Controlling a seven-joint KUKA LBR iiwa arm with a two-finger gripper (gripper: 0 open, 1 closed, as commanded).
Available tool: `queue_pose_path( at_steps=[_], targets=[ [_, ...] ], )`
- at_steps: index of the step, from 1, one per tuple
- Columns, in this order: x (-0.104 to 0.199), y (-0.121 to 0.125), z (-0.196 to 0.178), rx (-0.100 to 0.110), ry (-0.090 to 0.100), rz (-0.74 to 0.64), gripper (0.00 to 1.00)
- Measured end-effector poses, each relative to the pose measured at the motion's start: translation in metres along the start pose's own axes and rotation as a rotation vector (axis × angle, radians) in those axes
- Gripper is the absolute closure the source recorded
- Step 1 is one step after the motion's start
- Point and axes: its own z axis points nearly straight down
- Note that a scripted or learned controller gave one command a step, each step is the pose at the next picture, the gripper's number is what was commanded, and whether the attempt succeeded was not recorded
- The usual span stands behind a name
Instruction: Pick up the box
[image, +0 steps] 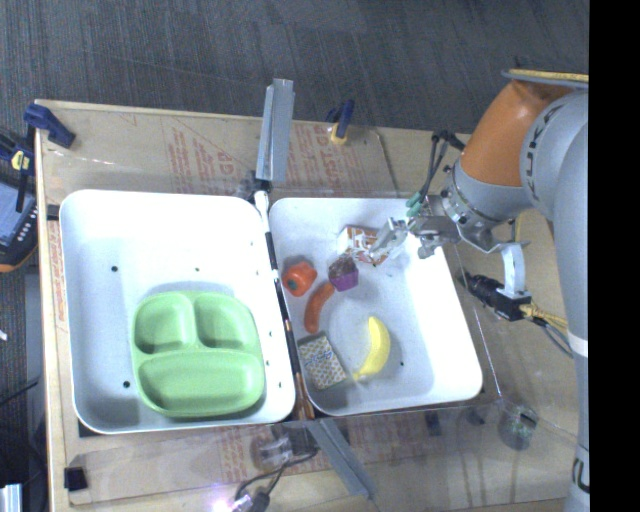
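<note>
The box (362, 243) lies just left of the gripper (398, 234) in the right bin (450, 340), its long axis roughly level, though whether the gripper is clenched or released cannot be told

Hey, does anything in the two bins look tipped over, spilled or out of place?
Nothing looks spilled or broken. The box lies askew against the right bin's lower left wall, tilted rather than flat. The green tray sits level in the left bin.
</note>
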Motion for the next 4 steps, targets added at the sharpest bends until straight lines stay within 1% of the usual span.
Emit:
queue_pose_path(
  at_steps=[1,2,3,4],
  targets=[
    [0.048,-0.007,0.119,0.000,0.000,-0.155,0.00],
    [0.041,0.035,0.117,-0.004,-0.001,-0.212,0.00],
    [0.050,-0.006,0.118,0.000,-0.001,-0.213,0.00],
    [0.073,0.027,0.118,-0.004,-0.001,-0.270,0.00]
  ],
)
